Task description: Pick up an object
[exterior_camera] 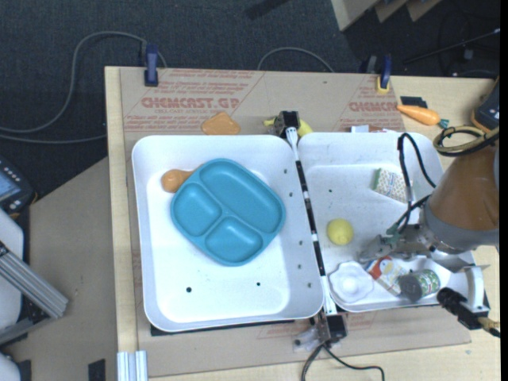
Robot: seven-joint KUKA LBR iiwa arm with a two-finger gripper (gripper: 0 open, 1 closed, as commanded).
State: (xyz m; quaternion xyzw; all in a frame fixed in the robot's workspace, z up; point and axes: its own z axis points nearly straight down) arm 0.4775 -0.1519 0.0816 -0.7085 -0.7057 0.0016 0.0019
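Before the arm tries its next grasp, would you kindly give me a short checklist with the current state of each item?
1. Gripper is over the right bin, low near its front clutter: ok.
2. Finger opening: cannot tell.
3. Anything held between the fingers: cannot tell.
4. Yellow ball lies free, apart from other items: ok.
5. White cup and the small items beside it are crowded together: not ok for a clean grasp.
6. Blue tray sits in the left bin, out of the way: ok.

arm (468, 197) cut off at right edge. tool (394, 248) blurred against small clutter in the right bin (349, 161); grip unreadable. orange object (171, 181) partly hidden under blue divided plate (228, 211).
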